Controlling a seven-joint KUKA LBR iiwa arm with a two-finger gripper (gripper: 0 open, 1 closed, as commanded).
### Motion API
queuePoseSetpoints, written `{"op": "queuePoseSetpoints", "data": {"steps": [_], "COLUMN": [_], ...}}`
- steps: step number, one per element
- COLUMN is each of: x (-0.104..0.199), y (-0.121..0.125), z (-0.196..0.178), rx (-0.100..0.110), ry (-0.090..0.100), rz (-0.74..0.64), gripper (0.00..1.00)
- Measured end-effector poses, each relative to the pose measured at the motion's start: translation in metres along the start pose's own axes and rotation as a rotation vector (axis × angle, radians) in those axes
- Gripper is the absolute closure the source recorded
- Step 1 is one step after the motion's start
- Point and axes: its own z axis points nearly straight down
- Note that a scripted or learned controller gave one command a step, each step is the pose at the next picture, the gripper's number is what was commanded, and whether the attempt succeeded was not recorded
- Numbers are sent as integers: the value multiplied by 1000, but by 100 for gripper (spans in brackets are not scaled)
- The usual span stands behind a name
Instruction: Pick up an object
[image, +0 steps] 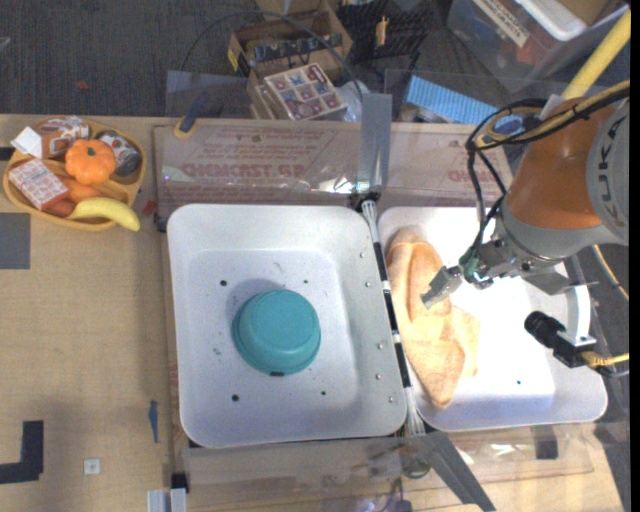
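The gripper (441, 289) hung over the right bin (560, 395), just above the upper part of a long loaf of bread (432, 330). From this angle I cannot tell if its claw was apart or together, and no object was seen between it. The loaf lay along the left wall of the right bin, from about 11 o'clock down to 7 o'clock. In the left bin (200, 250) a teal bowl (278, 331) sat upside down near the centre. At 10 o'clock of the bench stood a yellow dish (20, 190) with a banana (105, 211) and a small pumpkin (90, 161).
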Motion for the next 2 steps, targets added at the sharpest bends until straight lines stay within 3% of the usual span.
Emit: {"op": "queuePoseSetpoints", "data": {"steps": [1, 2], "x": [60, 14], "y": [3, 33], "z": [-11, 0], "rx": [3, 1], "ry": [2, -1], "rz": [137, 292], "gripper": [0, 0]}}
